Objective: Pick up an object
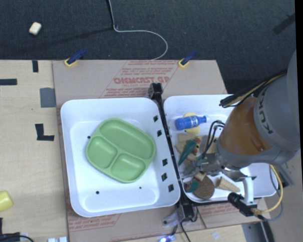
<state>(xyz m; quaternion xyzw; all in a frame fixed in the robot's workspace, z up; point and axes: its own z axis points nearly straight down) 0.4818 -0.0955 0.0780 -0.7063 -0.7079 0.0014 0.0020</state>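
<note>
The right bin [217, 101] holds a pile of small objects: a blue bottle [187, 122] with a white cap, a yellow piece [190, 115] behind it, a green item [187, 150], a brown round object [204, 188] and tan pieces [227, 184]. My gripper [202, 163] reaches down into this pile, just above the brown round object and right of the green item. The arm's grey and orange wrist [247, 134] hides much of the bin's right half. The left bin [72, 146] holds a green divided plate [120, 150].
A black divider [165, 137] with clips separates the two bins. The bins rest on a cardboard sheet [134, 78]. A yellow object [2, 201] lies at the bench's left edge. Cables [265, 208] hang near the front right.
</note>
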